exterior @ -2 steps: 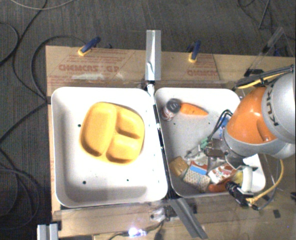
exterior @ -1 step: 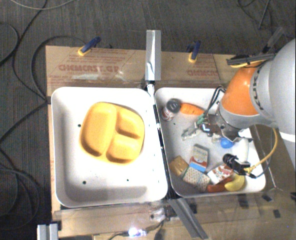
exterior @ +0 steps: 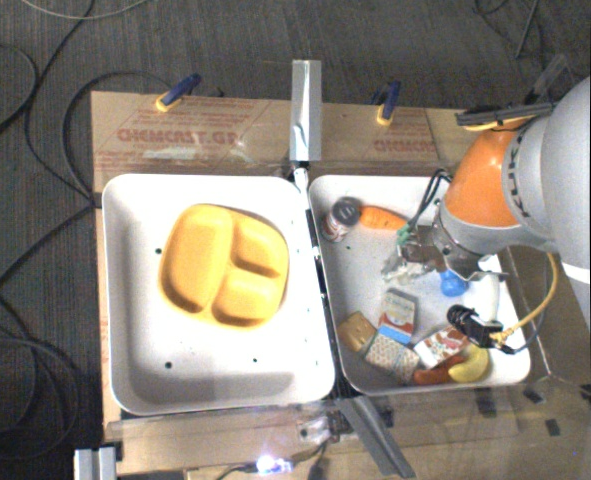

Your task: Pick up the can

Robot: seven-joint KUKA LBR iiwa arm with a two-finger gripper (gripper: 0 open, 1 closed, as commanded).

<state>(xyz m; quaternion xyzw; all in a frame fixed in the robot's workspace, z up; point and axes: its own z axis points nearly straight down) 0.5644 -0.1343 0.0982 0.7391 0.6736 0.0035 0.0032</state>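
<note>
Reaching in from the right, arm (exterior: 535, 183) over the right bin (exterior: 360, 268), pincer (exterior: 415, 258) low above its floor; cannot tell whether spread or pressed together. Lying near the upper left corner of that bin, small can (exterior: 341, 216), just beside an orange carrot (exterior: 383, 218), apart from the pincer. Resting in the left bin (exterior: 135, 358), a yellow divided tray (exterior: 225, 264).

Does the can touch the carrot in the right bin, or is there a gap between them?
Cannot tell. In the camera view the can stands at the carrot's left tip in the right bin, but at this slant no plain contact or gap shows.
</note>
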